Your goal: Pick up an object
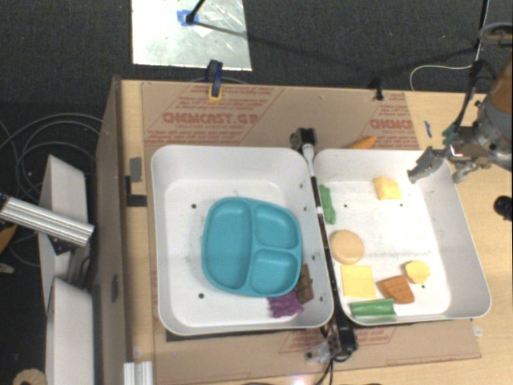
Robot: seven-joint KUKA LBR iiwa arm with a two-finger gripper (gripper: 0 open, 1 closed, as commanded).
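Grey gripper (439, 165) hangs over the right bin's (469, 239) far right corner, fingers spread, holding nothing; a yellow block (387, 188) lies near.

Bright, even overhead light — slightly soft focus.

In the right bin (465, 239) lie a yellow block (387, 188) near the far edge, a tan round disc (348, 246) by the left wall, and a yellow square (357, 280), brown piece (396, 289), small yellow lump (417, 272) and green bar (372, 309) along the near edge.
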